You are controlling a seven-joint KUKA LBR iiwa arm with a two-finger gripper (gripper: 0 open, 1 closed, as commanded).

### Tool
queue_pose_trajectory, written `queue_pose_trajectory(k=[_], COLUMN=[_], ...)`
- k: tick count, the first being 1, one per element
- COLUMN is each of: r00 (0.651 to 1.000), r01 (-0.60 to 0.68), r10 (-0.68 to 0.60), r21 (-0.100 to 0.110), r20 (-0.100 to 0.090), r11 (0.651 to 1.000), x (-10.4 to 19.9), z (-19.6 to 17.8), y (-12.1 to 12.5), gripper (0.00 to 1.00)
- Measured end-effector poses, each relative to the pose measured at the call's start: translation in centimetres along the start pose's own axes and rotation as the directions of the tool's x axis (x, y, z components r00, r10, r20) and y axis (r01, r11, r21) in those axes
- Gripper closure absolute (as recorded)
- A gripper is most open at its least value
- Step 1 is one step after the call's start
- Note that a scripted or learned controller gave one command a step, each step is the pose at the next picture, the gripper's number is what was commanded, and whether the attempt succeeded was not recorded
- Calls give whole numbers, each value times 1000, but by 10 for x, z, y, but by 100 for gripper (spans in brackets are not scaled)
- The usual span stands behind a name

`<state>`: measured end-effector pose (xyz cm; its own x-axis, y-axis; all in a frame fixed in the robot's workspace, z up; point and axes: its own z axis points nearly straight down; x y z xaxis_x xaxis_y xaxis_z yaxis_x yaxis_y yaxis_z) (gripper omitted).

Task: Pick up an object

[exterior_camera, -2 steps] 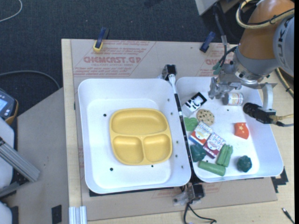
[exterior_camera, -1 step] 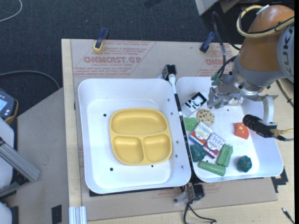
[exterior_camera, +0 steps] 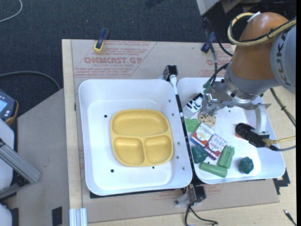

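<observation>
Hovering low over the right bin (exterior_camera: 277, 166), the end effector (exterior_camera: 209, 108) meets the clutter; its grip cannot be told, so nothing counts as picked.

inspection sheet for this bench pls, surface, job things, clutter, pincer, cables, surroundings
surface: brown board with red print, bearing two white bins side by side, left bin and right bin.
job's things: yellow divided plate lies in the left bin; the right bin holds a red-and-white packet, green sticks, a dark green lump and a black-and-white piece.
clutter: yellow-and-blue clamp on the board's far edge.
grippers: pincer low over the right bin's far part; grip state unclear.
cables: yellow hose across the right bin; white cable on the floor.
surroundings: dark carpet; metal rail at left.
</observation>
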<state>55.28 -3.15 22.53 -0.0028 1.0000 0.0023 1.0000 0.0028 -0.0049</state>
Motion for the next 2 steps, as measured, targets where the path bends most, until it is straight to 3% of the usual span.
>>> queue_pose_trajectory(k=[1, 2], r00=[1000, 1000], r01=[-5, -2], r10=[5, 2], r21=[0, -9], r20=[2, 3], r11=[1000, 1000], x=[-13, -9], z=[10, -11], y=[-11, -5], gripper=[100, 100])
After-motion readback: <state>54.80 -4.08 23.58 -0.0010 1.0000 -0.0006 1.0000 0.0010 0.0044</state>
